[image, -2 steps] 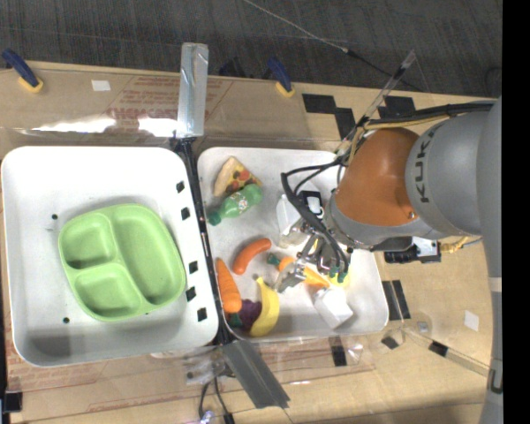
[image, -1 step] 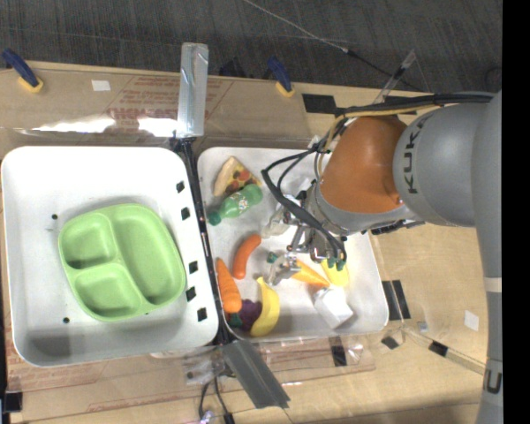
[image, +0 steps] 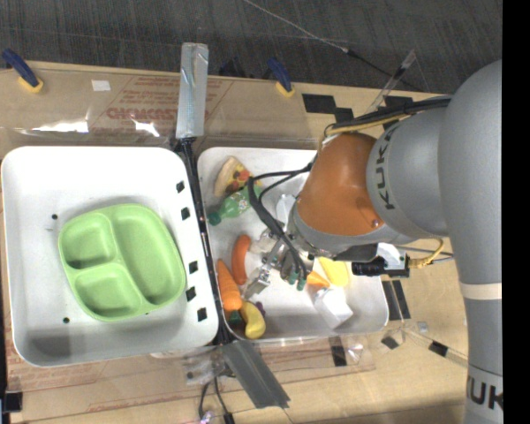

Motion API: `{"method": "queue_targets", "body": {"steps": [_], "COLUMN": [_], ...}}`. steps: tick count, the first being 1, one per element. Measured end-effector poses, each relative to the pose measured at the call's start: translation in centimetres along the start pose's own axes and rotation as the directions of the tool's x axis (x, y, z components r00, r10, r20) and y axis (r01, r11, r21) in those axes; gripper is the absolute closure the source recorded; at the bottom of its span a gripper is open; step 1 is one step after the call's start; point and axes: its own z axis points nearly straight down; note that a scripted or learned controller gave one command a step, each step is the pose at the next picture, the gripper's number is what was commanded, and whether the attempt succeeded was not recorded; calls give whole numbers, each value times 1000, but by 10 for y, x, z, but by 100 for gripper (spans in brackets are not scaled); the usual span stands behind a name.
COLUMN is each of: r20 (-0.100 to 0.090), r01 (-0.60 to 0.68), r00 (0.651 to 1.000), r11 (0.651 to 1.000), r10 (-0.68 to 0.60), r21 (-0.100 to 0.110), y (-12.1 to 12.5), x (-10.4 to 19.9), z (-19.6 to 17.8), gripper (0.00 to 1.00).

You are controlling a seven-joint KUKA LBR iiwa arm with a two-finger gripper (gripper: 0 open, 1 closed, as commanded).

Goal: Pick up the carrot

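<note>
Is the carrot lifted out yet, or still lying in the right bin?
Still in. The carrot lies flat by the right bin's left wall, apart from the gripper.

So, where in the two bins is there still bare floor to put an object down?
The left bin has bare floor around the green divided plate, widest along its top and left walls. The right bin is crowded: carrot, other toy food and the gripper cover most of it; a small bare patch lies near its bottom wall.
</note>
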Motion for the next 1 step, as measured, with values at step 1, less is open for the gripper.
{"method": "queue_targets", "body": {"steps": [1], "r20": [0], "r01": [-1], "r00": [1000], "r11": [1000], "r10": [1], "r21": [0], "y": [0], "x": [0], "z": [0], "gripper": [0]}}
